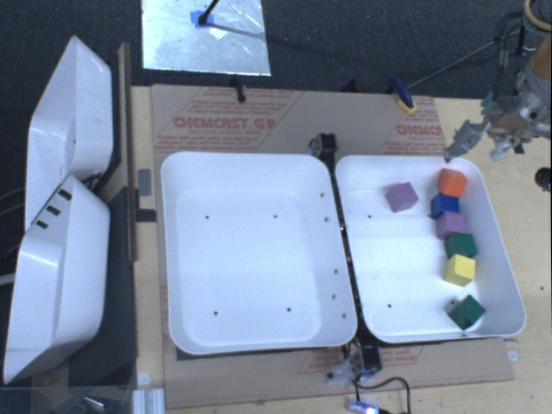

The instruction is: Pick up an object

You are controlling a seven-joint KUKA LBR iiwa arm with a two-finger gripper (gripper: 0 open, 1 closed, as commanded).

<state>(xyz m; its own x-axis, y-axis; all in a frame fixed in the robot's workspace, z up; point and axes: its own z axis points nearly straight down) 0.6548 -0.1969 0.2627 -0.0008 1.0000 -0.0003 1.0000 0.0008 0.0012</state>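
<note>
Dark green block (467, 311): nearest to me, in the front right corner of the right bin (405, 317), turned at an angle
Yellow block (460, 269): next up along the bin's right wall, apart from the dark green one
Green block (461, 245): touching the yellow block's far side
Lilac block (449, 224): follows on in the same column, against the green one
Blue block (445, 204): wedged between the lilac block and the orange one
Orange block (452, 182): top of the column, near the bin's far right corner
Purple block (401, 197): on its own, left of the column, well apart from it
Left bin (250, 257): sits alongside the right bin, rims nearly meeting
Gripper (480, 142): above the right bin's far right corner, just beyond the orange block, fingers spread wide with nothing between them
Foil sheet (205, 24): farthest off, on the dark floor past the bench
</note>
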